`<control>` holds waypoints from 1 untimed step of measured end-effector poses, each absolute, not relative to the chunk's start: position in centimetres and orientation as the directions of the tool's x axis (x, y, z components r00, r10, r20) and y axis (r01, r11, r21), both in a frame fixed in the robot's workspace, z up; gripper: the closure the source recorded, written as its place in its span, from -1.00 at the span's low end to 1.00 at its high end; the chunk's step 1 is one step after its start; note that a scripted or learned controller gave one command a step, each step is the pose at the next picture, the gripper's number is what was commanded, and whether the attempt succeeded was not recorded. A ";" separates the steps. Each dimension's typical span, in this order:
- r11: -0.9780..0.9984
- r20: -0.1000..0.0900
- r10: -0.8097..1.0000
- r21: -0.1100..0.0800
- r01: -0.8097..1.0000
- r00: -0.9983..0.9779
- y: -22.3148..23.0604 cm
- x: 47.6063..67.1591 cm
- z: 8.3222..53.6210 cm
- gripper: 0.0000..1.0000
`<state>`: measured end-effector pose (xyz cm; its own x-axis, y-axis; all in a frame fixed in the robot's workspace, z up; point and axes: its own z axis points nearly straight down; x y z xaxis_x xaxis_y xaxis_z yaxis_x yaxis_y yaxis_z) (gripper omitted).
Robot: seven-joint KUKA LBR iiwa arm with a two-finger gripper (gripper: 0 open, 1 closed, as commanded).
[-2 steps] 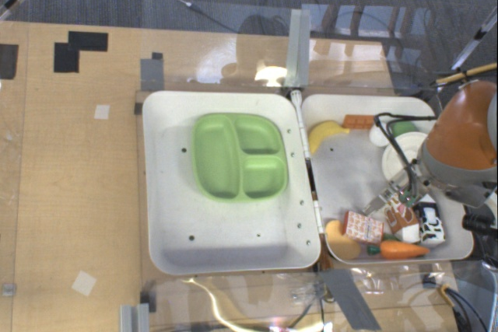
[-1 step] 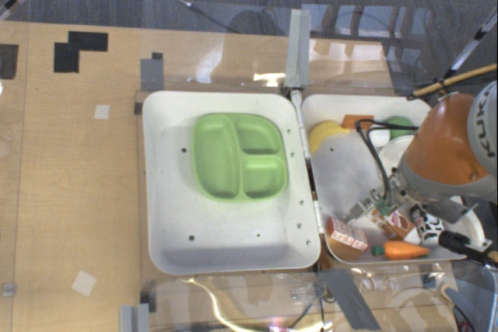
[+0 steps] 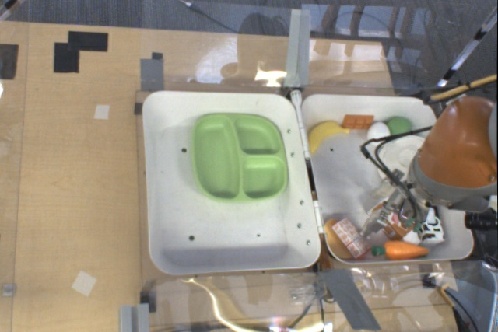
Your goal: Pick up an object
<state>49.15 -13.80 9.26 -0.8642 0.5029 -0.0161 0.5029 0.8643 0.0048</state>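
Several small toy foods lie in the right bin (image 3: pixel 467 245), and the gripper (image 3: pixel 387 215) is low among those at the front: a carrot (image 3: pixel 405 249) against the front wall and a brownish packet-like piece (image 3: pixel 348 238) just beside it. I cannot tell the state of the gripper. These things look light, stiff and smooth, so they may slip; I judge the carrot is best taken across its thick middle. A yellow piece (image 3: pixel 325 134) lies further back. The left bin (image 3: pixel 167 245) bears a green divided plate (image 3: pixel 237 156).
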 end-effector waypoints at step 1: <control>0.713 -0.012 0.701 0.011 0.701 -0.713 -10.1 58.5 9.0 -1.00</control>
<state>58.55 -10.08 9.04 -0.7131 0.7009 -0.0121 0.7009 0.7132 0.0107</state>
